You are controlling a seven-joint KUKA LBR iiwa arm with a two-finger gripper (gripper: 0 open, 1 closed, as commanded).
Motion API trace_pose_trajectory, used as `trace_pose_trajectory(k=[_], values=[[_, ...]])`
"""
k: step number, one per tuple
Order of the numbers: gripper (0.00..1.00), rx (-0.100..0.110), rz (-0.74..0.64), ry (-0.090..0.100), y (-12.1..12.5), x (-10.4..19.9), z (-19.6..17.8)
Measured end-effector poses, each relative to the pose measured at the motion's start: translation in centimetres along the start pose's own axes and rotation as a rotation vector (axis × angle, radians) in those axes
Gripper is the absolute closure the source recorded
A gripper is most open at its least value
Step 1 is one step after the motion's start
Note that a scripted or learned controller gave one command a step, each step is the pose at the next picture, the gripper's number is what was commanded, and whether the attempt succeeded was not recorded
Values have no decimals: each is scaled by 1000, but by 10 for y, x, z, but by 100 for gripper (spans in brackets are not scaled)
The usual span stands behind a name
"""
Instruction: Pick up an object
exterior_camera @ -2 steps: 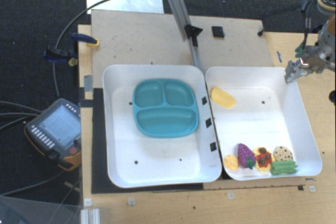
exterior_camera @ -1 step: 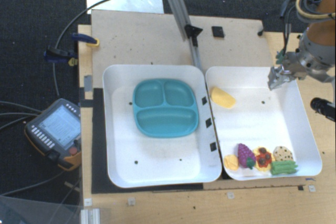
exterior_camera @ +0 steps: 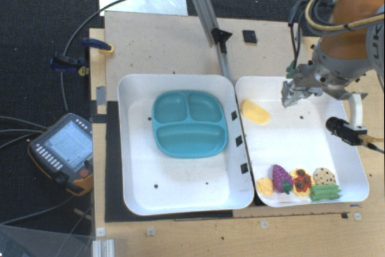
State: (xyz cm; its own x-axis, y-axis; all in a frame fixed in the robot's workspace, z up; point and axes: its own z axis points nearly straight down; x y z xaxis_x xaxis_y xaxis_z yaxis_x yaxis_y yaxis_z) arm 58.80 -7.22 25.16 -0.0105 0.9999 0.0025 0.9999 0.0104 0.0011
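On the bench [exterior_camera: 174, 45], two shallow white bins sit side by side, their inner rims touching. The left bin [exterior_camera: 138, 177] carries a teal divided plate [exterior_camera: 190, 124] with three compartments, set toward the bin's far half. The right bin [exterior_camera: 307, 147] holds the small items. The arm [exterior_camera: 352, 15], grey with an orange section above the wrist, enters from the right and ends over the far part of the right bin. Its gripper [exterior_camera: 292, 96] points down and to the left, hanging above bare bin floor; nothing is visible between its fingers, and how far they are spread cannot be told from this angle. A yellow piece [exterior_camera: 255, 112] lies near the bin's left wall, just to the left of the gripper and apart from it. Along the near rim a row of toy foods lies close together: a small yellow item [exterior_camera: 264, 186], a purple grape cluster [exterior_camera: 281, 178], a pizza-like piece [exterior_camera: 301, 180], a green vegetable [exterior_camera: 325, 192], and a chocolate-chip cookie [exterior_camera: 325, 176]. A teach pendant [exterior_camera: 63, 150] rests on the floor left of the bench.
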Motion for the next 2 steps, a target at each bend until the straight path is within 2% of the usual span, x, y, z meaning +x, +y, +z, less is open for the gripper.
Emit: trace_pose_trajectory(k=[1, 2], values=[[100, 1, 1, 0, -5, 49, 15], [100, 0, 0, 0, -6, 101, 11]])
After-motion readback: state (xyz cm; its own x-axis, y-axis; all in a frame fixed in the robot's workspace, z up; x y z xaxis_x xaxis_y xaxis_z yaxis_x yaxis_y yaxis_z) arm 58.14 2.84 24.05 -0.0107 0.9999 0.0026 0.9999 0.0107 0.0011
